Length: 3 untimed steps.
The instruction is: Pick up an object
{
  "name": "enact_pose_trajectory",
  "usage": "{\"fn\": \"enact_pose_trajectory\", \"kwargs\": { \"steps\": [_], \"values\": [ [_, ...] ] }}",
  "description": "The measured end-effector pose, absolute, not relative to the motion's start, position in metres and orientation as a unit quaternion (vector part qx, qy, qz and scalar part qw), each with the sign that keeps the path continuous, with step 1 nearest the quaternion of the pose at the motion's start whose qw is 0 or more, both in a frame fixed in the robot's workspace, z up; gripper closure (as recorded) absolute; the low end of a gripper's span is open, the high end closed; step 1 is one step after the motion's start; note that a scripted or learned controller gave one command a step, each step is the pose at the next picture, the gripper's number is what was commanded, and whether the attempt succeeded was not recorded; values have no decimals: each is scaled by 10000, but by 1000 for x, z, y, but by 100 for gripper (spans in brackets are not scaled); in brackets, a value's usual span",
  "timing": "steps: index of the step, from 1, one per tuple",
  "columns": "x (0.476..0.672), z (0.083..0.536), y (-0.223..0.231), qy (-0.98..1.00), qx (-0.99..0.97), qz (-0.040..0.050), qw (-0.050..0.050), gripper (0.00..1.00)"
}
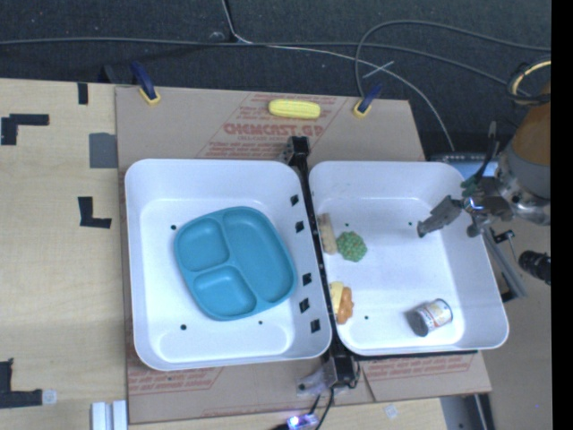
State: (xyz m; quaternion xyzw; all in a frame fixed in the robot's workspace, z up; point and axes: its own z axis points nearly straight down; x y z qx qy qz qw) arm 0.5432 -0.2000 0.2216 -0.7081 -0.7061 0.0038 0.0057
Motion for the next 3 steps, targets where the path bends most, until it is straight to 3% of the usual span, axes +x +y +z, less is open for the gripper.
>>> {"fn": "enact_pose_trajectory", "kwargs": {
  "steps": [1,3],
  "values": [
    [546,228,-200,-7074,-7068,6,2,0],
    [536,135,-190,-7073,-7069,20,25,0]
  ]
}}
